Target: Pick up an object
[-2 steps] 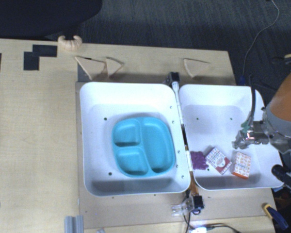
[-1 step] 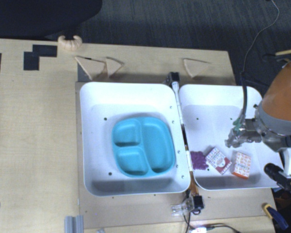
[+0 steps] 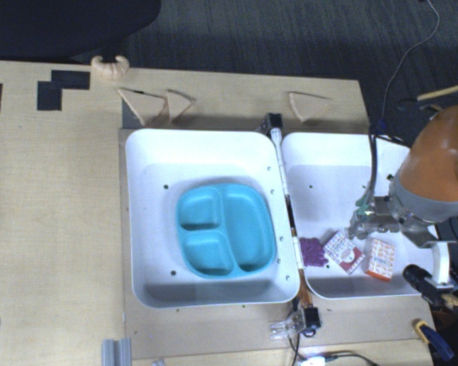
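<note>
I am finding no legible text; the two small printed packets (image 3: 343,250) (image 3: 380,258) in the right bin (image 3: 328,166) are showing patterns too blurred to read.

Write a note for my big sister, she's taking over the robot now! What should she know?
Gripper: low in the right bin, over its near end. Whether it is open or shut can't be seen.
Things: a purple object, a red-and-white packet and an orange-patterned packet lie in the right bin. A blue divided tray sits in the left bin.
Done: no pick visible.
Left: grasp one object and lift it.
</note>
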